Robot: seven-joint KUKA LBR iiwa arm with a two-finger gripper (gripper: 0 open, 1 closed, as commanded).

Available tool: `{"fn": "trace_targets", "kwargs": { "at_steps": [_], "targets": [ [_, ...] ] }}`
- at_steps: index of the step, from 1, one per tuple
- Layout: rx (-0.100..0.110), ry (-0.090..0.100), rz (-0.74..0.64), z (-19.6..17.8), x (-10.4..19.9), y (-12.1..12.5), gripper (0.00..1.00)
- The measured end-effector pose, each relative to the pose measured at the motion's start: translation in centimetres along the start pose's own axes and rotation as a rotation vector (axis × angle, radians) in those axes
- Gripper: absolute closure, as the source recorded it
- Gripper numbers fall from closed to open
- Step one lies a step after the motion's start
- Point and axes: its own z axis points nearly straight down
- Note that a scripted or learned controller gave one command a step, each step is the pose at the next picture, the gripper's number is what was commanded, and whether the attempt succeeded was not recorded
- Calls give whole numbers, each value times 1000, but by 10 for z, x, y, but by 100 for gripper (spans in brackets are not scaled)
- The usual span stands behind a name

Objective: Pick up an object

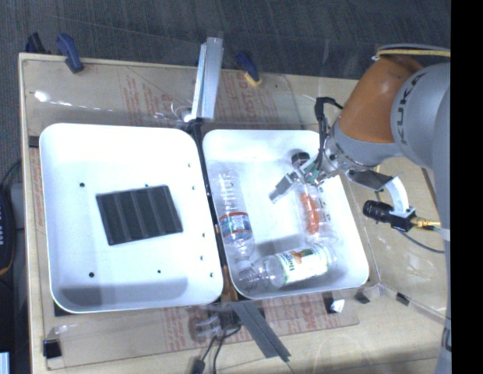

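While the gripper [300, 179] hangs in the right bin [261, 142], right of frame centre, its spread cannot be told; clear bottles [235, 223] lie below it, one orange-tinted [312, 213] just beside it

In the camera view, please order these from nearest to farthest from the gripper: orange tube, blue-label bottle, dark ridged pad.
Measured from the gripper:
1. Orange tube, just below it, right bin.
2. Blue-label bottle, along the right bin's left wall.
3. Dark ridged pad, in the left bin.

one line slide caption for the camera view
Gripper hovers in the right bin above three plastic bottles.
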Motion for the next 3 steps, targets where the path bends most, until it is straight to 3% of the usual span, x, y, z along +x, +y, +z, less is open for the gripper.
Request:
{"fn": "trace_targets", "kwargs": {
  "at_steps": [2,3],
  "targets": [
    [0,0,-24,11,-1,2,0],
    [-4,-3,-38,12,-9,16,0]
  ]
}}
